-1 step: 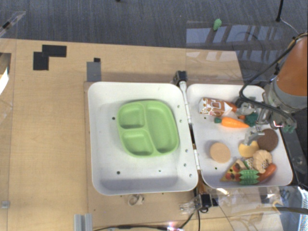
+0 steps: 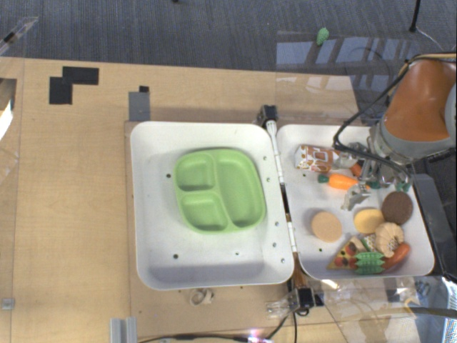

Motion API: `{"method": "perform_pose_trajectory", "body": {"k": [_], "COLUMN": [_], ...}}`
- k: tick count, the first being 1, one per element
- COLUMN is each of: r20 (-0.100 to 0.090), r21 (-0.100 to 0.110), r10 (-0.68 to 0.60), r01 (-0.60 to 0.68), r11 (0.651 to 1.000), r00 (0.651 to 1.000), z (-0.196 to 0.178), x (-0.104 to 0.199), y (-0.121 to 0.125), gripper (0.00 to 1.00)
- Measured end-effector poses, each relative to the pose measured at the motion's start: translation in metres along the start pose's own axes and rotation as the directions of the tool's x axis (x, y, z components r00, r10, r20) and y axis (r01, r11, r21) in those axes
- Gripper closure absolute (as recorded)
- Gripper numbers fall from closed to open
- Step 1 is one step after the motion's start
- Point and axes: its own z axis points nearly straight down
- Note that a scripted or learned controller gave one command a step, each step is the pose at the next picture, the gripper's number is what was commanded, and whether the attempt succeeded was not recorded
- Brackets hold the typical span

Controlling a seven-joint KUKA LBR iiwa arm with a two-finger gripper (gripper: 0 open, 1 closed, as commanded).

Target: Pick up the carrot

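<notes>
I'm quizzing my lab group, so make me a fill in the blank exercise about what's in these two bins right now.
1. The green divided plate lies in the ____ bin.
2. The carrot lies in the ____ bin.
3. The gripper is just ____ of the carrot in the camera view.
4. The plate has ____ compartments.

Missing words: left; right; right; three

No text, label, brand or number can be read anywhere. The small printed packet (image 2: 315,158) in the right bin (image 2: 428,263), lying just left of the carrot (image 2: 341,181), bears red, white and brown print, but it is too small and blurred to make out any word. The black blocks (image 2: 71,83) on the worktop (image 2: 64,213), well left of that packet, carry no lettering.
</notes>
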Motion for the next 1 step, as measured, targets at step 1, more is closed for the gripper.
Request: {"method": "perform_pose_trajectory", "body": {"k": [1], "r20": [0.009], "r21": [0.003], "r10": [0.006], "r01": [-0.006], "r11": [1.000], "r00": [1.000], "z": [0.0448], "x": [0.0101], "y": [-0.0132], "gripper": [0.00]}}
